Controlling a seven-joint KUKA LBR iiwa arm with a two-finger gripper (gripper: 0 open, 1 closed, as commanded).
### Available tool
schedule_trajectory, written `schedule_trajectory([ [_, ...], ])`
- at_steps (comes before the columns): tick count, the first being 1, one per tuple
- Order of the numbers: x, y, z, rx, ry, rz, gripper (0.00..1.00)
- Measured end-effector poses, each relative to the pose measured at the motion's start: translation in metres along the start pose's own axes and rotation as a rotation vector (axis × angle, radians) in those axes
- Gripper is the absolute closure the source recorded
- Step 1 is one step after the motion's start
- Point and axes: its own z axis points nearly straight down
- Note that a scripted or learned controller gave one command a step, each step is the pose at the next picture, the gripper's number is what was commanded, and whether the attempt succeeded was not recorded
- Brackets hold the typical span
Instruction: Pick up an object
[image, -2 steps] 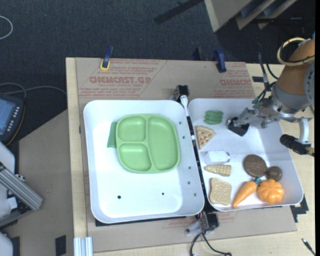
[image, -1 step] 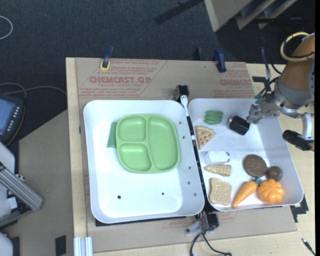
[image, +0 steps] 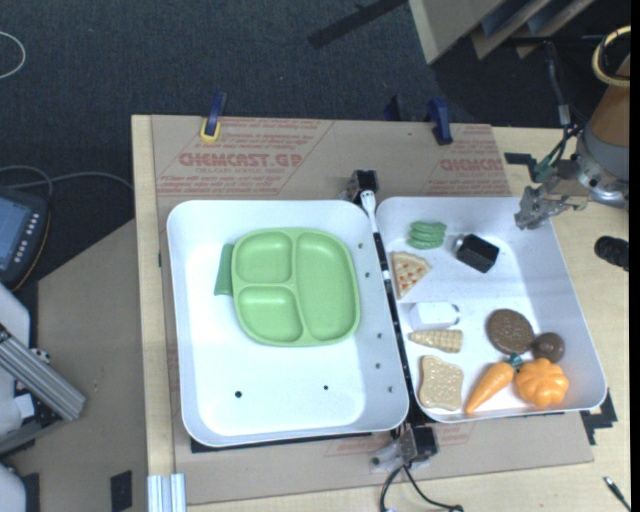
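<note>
Objects in right bin (image: 575, 300): ten; left bin (image: 190, 330): one green tray (image: 296, 287).

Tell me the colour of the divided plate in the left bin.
Light green; the divided plate shows clearly in the camera view.

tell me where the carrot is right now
The carrot lies in the right bin, near its front edge, between the slice of bread and the small pumpkin.

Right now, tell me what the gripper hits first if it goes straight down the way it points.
Likely the right bin, at its far right corner, where the white floor is bare. The gripper hangs over that spot; the nearest object, the black block, lies off to the left. Depth is hard to judge from this slanted view.
</note>
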Motion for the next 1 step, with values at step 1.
schedule_trajectory([
  [1,-0.0008,0.0022,-0.0529,0.0,0.0,0.0,1.0],
])
